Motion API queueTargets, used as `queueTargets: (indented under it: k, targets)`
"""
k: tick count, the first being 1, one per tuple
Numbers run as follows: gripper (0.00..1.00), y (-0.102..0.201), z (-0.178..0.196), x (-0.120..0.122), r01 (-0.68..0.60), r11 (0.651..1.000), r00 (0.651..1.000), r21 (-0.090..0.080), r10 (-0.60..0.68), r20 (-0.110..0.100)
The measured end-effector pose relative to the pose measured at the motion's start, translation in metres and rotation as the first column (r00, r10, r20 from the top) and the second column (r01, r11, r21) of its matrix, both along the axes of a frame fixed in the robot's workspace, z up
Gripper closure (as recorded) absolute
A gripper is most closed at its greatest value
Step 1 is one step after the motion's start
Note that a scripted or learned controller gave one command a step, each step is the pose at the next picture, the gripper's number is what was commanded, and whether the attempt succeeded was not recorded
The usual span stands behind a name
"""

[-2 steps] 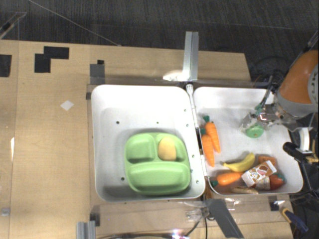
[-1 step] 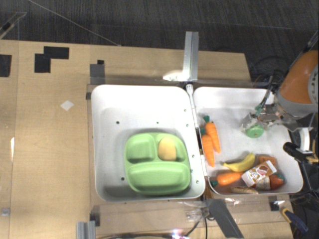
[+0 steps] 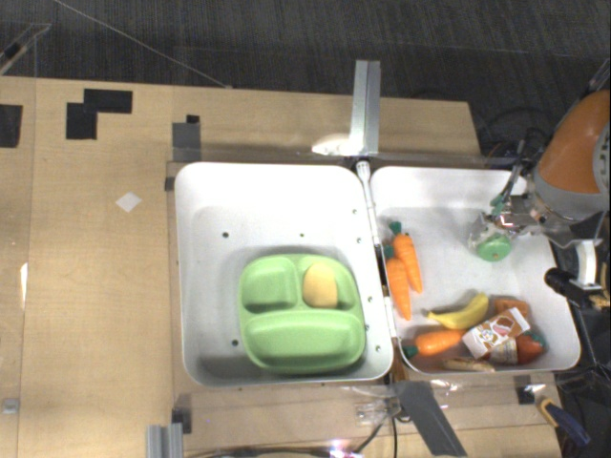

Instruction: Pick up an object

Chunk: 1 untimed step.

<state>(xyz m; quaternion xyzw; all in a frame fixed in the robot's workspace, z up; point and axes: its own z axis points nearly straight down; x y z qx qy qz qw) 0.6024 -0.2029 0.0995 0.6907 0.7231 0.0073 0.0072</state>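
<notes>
The gripper (image 3: 504, 219) hung at the right of the frame over the right bin (image 3: 439, 198), a small green object (image 3: 493, 247) lying directly under its tip, though whether it was gripped or merely beneath could not be told.

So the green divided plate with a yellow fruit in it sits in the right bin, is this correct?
Not quite. The camera view shows the green divided plate, with the yellow fruit in its upper right compartment, sitting in the left bin, not the right one.
</notes>
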Motion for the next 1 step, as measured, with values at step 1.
queueTargets:
  k: [1]
  targets:
    - [1.0, 0.0837, 0.1376, -0.0557, 0.012, 1.0, 1.0, -0.001, -0.012, -0.014]
